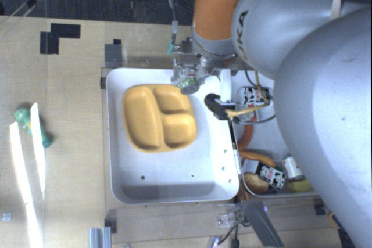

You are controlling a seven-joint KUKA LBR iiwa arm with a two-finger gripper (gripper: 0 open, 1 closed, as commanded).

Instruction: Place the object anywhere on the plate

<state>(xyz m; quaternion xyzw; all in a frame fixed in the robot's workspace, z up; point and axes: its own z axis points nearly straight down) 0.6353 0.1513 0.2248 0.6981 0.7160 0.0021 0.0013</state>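
A yellow plate (158, 118) with three compartments lies in the upper part of the left white bin (168, 186). My gripper (186, 82) hangs over the plate's far right corner, below the orange band of the arm. A small round grey-green thing (188, 86) shows at the gripper's tip, just over the plate's rim. Whether it is gripped is too small and blurred to tell.
The right bin (263, 135) is mostly hidden by the arm. At its near end lie an orange object (257, 155), a brownish item (254, 183), a black-and-white item (271, 175), a small can (291, 167) and a yellow piece (300, 186). A green object (34, 126) lies on the bench at far left.
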